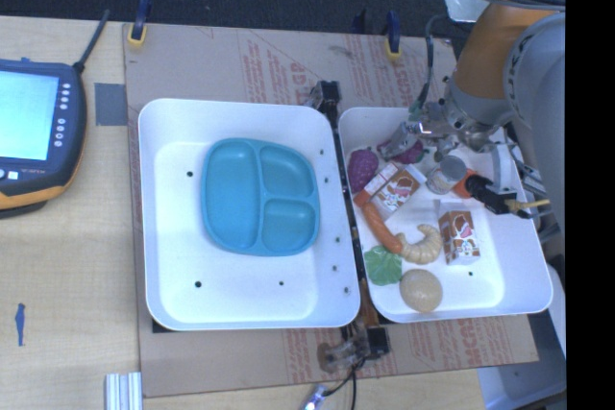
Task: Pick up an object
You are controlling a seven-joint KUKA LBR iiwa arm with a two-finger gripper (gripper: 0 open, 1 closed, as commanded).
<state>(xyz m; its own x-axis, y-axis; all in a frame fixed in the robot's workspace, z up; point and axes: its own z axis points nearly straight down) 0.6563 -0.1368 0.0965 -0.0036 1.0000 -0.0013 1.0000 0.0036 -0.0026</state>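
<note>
The wooden bench (67, 264) carries cardboard (240, 67), two white bins (163, 206), a pendant (34, 134)

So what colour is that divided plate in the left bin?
Light blue divided plate, plain, seen in the camera view.

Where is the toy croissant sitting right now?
The croissant lies in the right bin, toward its near side, between the carrot and a brown snack packet, just above the beige egg-like ball.
</note>
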